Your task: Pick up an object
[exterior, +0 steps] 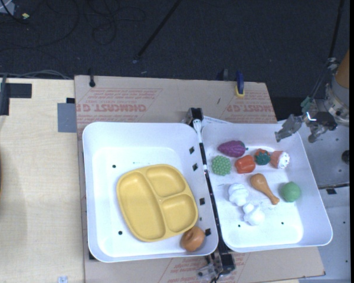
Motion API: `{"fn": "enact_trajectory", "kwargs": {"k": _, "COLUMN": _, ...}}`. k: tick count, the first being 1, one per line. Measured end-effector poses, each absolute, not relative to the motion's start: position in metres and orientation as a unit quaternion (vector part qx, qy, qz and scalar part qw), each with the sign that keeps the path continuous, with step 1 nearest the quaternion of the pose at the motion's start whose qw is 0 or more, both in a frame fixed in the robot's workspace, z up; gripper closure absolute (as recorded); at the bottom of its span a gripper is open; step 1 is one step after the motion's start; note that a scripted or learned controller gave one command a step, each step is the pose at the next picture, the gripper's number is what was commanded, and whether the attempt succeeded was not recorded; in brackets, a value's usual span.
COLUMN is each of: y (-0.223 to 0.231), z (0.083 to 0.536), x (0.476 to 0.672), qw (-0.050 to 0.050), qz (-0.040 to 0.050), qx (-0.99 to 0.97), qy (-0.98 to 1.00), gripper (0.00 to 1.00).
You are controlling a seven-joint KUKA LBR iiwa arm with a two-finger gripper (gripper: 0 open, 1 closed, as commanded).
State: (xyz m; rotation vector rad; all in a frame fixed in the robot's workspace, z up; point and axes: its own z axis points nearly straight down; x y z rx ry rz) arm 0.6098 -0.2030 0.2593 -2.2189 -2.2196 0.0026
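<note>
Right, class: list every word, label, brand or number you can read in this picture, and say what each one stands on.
"CHEMCAST" (likely, red print, upside down): cardboard sheet behind the left bin; a second word follows, too blurred to read.
Same red print repeated on the cardboard behind the right bin and along its front edge: too blurred or covered to read.
Yellow tray, toy foods and both bins: no text seen.

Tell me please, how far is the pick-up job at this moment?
Nothing looks done yet: the toy foods, such as the purple eggplant, the drumstick and the green ball, all lie in the right bin. In hand: the end effector hangs above that bin's upper right corner, with nothing between its fingers. Left: descend onto one object, close on it and lift.
</note>
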Motion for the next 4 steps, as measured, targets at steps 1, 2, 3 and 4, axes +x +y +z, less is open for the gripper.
{"fn": "enact_trajectory", "kwargs": {"k": 1, "y": -0.203, "z": 0.081, "x": 0.551, "qw": 0.003, "qz": 0.0011, "qx": -0.708, "qy": -0.707, "gripper": 0.00}}
{"fn": "enact_trajectory", "kwargs": {"k": 2, "y": -0.150, "z": 0.135, "x": 0.475, "qw": 0.005, "qz": 0.0011, "qx": -0.708, "qy": -0.706, "gripper": 0.00}}
{"fn": "enact_trajectory", "kwargs": {"k": 3, "y": -0.100, "z": 0.084, "x": 0.475, "qw": 0.001, "qz": 0.0017, "qx": -0.707, "qy": -0.707, "gripper": 0.00}}
{"fn": "enact_trajectory", "kwargs": {"k": 4, "y": -0.126, "z": 0.103, "x": 0.527, "qw": 0.000, "qz": 0.0005, "qx": -0.707, "qy": -0.707, "gripper": 0.00}}
